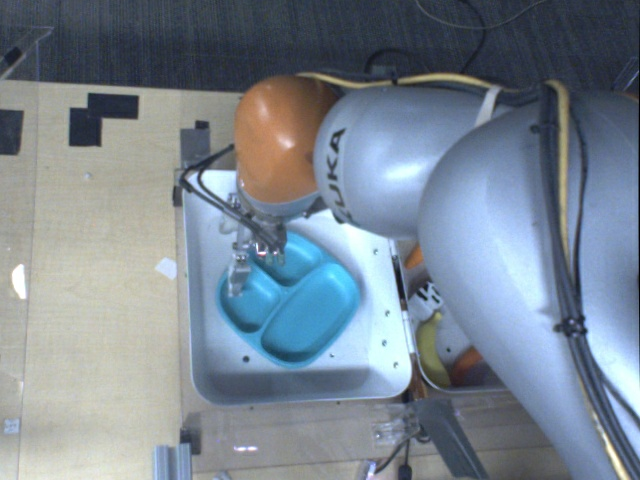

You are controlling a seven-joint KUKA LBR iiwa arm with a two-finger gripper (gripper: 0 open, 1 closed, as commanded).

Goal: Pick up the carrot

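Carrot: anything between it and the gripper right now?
Yes. The gripper is over the blue tray in the left bin; an orange bit, likely the carrot, lies in the right bin, so the bin walls between and the arm overhead intervene.

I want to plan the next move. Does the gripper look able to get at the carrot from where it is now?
Probably not directly. The gripper hangs over the blue divided plate in the left bin, while the orange piece that may be the carrot lies in the right bin, largely hidden under the arm.
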